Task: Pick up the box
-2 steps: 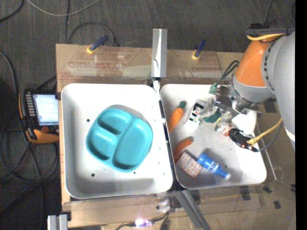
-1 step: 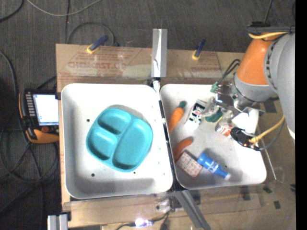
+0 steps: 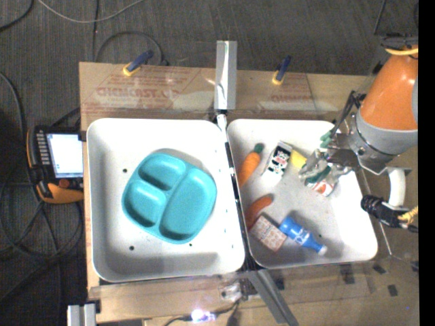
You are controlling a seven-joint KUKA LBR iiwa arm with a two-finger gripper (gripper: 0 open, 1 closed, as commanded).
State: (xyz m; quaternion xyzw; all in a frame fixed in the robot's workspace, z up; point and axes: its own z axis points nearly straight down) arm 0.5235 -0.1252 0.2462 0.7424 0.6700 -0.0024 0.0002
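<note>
The box is small and white with dark print and a yellow end, lying tilted near the back of the right bin, just right of an orange carrot. The pincer hangs close to its right, over a red-and-white item; whether it is open or closed cannot be told. A blue bottle lies nearer the front.

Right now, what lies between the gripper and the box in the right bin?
In the camera view, only bare white bin floor separates the gripper from the box. The box's yellow end faces the gripper; the carrot lies on its far side.
</note>
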